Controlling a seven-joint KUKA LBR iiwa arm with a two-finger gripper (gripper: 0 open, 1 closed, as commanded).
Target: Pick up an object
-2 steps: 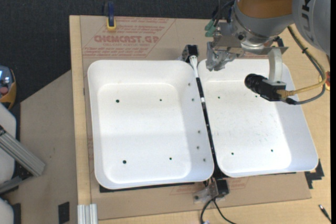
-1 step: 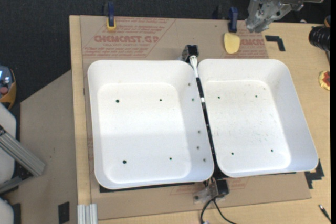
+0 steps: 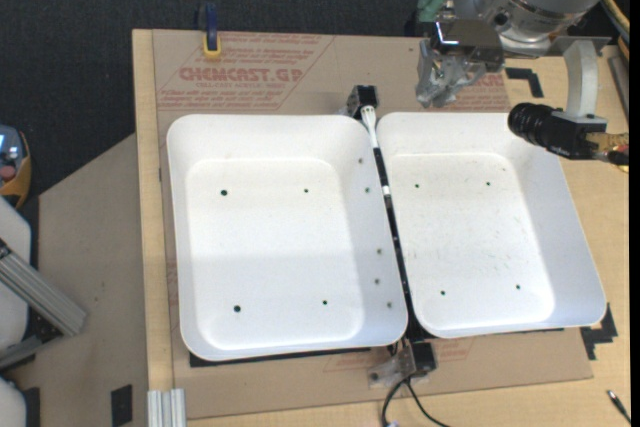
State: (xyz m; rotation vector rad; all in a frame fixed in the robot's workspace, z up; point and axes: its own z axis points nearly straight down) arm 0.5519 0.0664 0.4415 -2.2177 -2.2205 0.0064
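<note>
My gripper (image 3: pixel 442 91) hangs at the top right, just behind the back rim of the right bin (image 3: pixel 560 215), over the brown board. The grey wrist with its orange band rises above it toward the upper right corner. The left bin (image 3: pixel 190 215) lies beside the right one, and the two meet along a dark seam down the middle. I see nothing between the gripper's tips from this angle.
A black clip (image 3: pixel 362 100) sits at the back end of the seam and another fitting (image 3: pixel 412 360) at the front end. A black cylinder (image 3: pixel 545 127) juts over the right bin's back right corner. A blue and yellow clamp (image 3: pixel 210 27) holds the board's back left.
</note>
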